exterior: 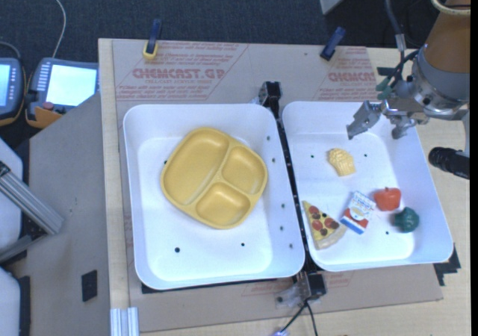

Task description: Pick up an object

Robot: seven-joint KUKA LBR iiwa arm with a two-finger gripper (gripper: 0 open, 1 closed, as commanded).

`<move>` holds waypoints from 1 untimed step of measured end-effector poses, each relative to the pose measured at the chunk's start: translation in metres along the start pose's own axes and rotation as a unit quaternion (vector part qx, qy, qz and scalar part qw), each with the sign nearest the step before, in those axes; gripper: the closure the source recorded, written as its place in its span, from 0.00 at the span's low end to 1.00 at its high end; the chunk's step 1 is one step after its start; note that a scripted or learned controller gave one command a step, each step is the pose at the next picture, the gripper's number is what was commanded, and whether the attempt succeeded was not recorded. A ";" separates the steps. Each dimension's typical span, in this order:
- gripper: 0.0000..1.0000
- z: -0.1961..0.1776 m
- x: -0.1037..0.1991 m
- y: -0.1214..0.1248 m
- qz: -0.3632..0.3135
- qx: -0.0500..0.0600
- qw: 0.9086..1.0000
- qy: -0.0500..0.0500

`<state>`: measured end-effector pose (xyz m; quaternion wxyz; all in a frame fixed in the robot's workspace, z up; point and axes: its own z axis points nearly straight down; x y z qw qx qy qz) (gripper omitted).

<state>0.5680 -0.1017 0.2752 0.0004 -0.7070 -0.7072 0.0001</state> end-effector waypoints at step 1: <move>0.00 0.047 0.006 -0.007 0.000 0.003 1.000 0.001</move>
